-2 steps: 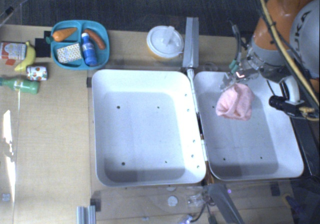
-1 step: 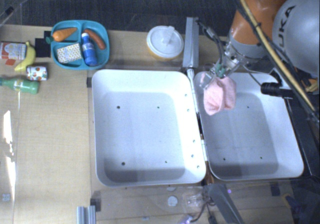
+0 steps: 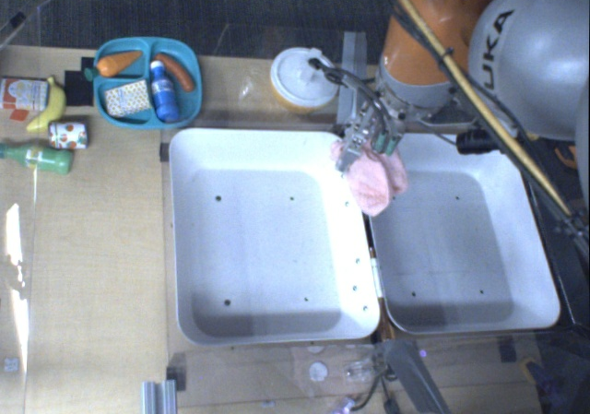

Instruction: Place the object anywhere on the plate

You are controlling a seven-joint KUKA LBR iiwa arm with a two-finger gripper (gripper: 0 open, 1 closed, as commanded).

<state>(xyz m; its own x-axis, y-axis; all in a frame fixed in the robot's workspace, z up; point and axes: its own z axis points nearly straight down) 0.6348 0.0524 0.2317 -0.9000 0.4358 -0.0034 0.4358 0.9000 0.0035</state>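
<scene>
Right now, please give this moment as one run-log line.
claw: gripping pink cloth | cloth: hanging over seam between bins | plate: not reached

Lighting: bright, even, overhead. White bins [image 3: 267,246] near overexposed; soft shadows along their near walls. Glare streak on table [image 3: 92,265]. Focus slightly soft.

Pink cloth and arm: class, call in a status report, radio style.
Tool above the seam between the bins. Pink cloth hangs from it, over the right bin. Blue sectioned plate far left, already loaded with food items.
</scene>
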